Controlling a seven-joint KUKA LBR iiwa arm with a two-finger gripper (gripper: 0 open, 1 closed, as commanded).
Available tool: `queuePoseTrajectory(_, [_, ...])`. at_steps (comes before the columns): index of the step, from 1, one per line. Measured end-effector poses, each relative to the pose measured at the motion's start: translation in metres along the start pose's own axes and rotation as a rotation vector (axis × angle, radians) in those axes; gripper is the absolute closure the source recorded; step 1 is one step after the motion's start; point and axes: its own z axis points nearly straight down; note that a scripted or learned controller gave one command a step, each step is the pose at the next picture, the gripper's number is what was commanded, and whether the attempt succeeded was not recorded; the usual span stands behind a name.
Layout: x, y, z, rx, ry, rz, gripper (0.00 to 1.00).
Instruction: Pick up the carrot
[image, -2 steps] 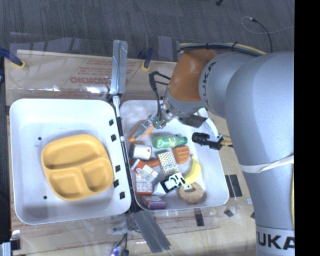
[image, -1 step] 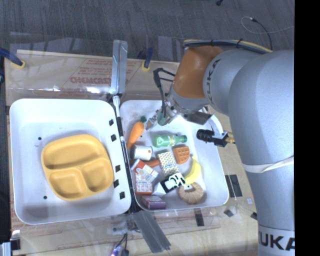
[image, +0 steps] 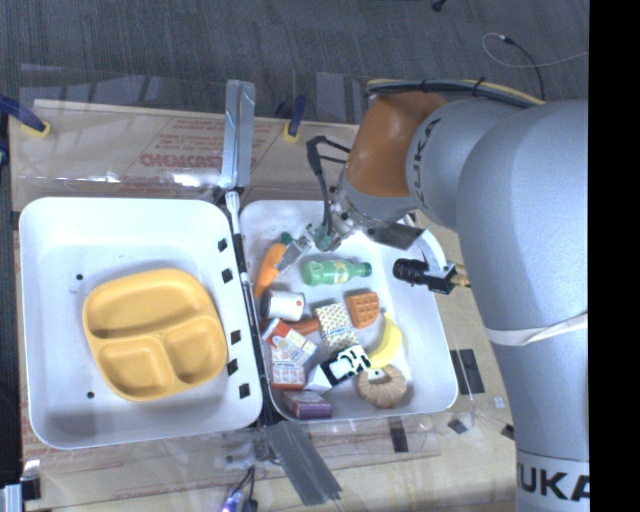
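- The yellow divided tray (image: 150, 325) lies in the left bin (image: 45, 300), well apart from the work and unlikely to interfere.
- The carrot (image: 268, 268) lies tilted at the right bin's (image: 440, 345) far left, close to the wall; a descending finger may strike that wall and skid off.
- The white cup (image: 287, 304) and green bottle (image: 335, 271) lie just beside it, risking a wrong catch.
- The pincer (image: 322, 238) hovers right of the carrot's top; its opening cannot be told.
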Motion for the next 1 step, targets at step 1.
queuePoseTrajectory(1, [-0.0062, 0.0194, 0.0194, -0.004, 0.020, -0.075, 0.00])
